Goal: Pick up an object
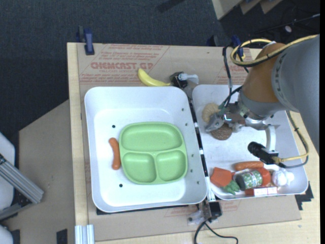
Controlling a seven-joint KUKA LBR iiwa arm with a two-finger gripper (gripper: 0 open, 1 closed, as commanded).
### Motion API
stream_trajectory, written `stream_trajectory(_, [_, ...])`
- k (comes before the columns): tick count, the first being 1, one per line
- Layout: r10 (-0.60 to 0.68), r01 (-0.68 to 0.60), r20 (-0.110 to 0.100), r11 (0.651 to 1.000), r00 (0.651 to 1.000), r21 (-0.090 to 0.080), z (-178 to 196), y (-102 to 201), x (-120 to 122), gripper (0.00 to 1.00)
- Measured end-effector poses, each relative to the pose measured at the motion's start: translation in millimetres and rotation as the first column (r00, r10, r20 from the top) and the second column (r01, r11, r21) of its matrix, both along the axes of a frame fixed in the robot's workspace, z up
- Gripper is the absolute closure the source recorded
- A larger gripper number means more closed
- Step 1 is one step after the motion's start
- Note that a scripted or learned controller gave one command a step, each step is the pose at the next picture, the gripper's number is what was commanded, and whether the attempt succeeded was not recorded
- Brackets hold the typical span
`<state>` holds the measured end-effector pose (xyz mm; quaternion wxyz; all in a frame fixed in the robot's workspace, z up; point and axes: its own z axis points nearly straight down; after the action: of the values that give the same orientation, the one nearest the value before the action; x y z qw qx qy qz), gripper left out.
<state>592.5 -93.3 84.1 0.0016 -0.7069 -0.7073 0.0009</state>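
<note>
My gripper (226, 119) is low over the upper left part of the right bin (287, 136). It sits just above a brown round bun-like item (221, 132) and beside a tan lump (209, 111). Along that bin's front edge lie an orange-red piece (221, 177), a green can (252, 180), a sausage (249, 165) and a white item (282, 177). The grey arm with its orange band (261, 80) hides the bin's far right part.
The left bin (101, 111) holds a green divided plate (152, 152) and an orange sausage-shaped item (116, 153) to its left. A banana (151, 79) lies on the bench behind the left bin. A black part (256, 149) of the arm's tooling hangs over the right bin.
</note>
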Motion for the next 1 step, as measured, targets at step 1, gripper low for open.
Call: stream_trajectory(1, [0.001, -0.001, 0.002, 1.000, 1.000, 0.000, 10.6, 0.3, 0.5, 1.00])
